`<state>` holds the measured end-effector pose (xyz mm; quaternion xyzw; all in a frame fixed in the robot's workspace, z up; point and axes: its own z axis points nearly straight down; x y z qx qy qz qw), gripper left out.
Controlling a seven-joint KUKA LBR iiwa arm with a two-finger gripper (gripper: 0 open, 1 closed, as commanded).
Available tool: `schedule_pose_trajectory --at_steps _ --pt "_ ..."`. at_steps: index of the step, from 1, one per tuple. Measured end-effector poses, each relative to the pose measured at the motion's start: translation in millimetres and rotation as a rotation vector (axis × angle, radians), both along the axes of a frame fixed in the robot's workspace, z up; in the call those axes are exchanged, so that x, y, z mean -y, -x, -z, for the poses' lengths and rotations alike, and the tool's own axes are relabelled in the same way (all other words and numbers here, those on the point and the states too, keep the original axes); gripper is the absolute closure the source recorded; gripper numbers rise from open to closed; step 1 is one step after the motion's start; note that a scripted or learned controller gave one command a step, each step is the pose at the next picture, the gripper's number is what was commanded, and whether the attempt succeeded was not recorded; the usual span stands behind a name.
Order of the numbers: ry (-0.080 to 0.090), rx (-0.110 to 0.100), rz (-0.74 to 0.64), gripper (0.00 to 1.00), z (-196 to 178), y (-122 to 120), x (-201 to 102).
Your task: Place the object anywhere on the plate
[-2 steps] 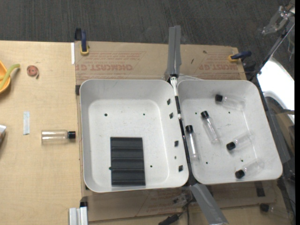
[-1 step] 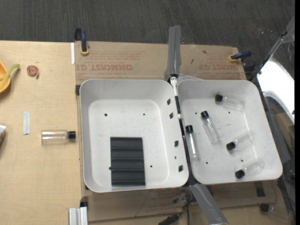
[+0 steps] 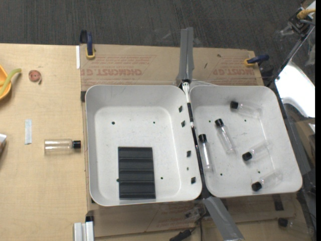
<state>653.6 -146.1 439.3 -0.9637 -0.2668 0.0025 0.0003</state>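
A black ridged plate [image 3: 136, 173] lies flat in the left bin [image 3: 100, 104], toward its front edge. The right bin [image 3: 281, 134] holds several clear vials with black caps. One vial [image 3: 204, 153] lies along the bin's left wall. Another vial [image 3: 224, 135] lies slanted near the middle. A third vial [image 3: 245, 108] rests at the back. Two more lie toward the front right, one [image 3: 257, 152] above the other [image 3: 268, 179].
On the wooden bench left of the bins lie a clear bottle [image 3: 59, 145] with a black cap, a white strip [image 3: 28, 132], a small red disc [image 3: 34, 75] and a yellow object [image 3: 4, 82] at the edge. Clamps [image 3: 87, 43] hold the cardboard sheet [image 3: 130, 67] under the bins.
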Motion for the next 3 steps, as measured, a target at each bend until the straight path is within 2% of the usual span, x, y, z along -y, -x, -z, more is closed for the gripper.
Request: schedule_pose_trajectory --at_steps 1,2,3 --pt "-0.001 -0.001 0.132 0.0 0 33 77" --pt "0.0 0.0 0.311 0.0 0 6 41" --pt "0.0 0.0 0.34 0.0 0 2 76"
